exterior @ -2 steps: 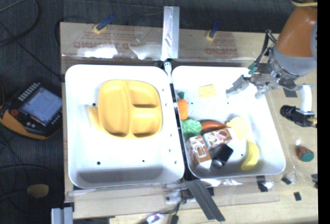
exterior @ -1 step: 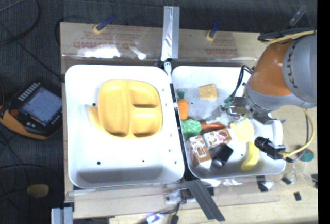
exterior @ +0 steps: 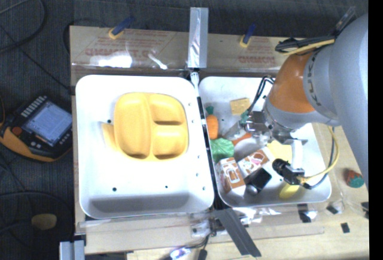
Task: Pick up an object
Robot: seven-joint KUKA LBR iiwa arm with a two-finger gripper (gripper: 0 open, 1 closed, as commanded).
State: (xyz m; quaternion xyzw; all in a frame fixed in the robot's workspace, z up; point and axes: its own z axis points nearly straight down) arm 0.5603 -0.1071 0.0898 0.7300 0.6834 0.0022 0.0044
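Note:
The right bin (exterior: 320,193) holds a jumble of small objects. An orange carrot-like piece (exterior: 212,126) lies by its left wall, with a green crumpled item (exterior: 222,148) just below it. A tan block (exterior: 239,105) sits near the back. A red and white carton (exterior: 230,172) and a similar pack (exterior: 254,161) lie toward the front, beside a black object (exterior: 258,180) and a yellow piece (exterior: 289,190). My gripper (exterior: 250,126) hangs low over the middle of this bin, right of the carrot piece and above the cartons. The arm's wrist hides what lies under it.
The left bin (exterior: 96,187) holds a yellow divided tray (exterior: 149,124). A metal divider post (exterior: 198,37) stands at the back between the bins. Cables loop from the wrist over the right bin's right side. A handheld controller (exterior: 39,127) lies on the floor at left.

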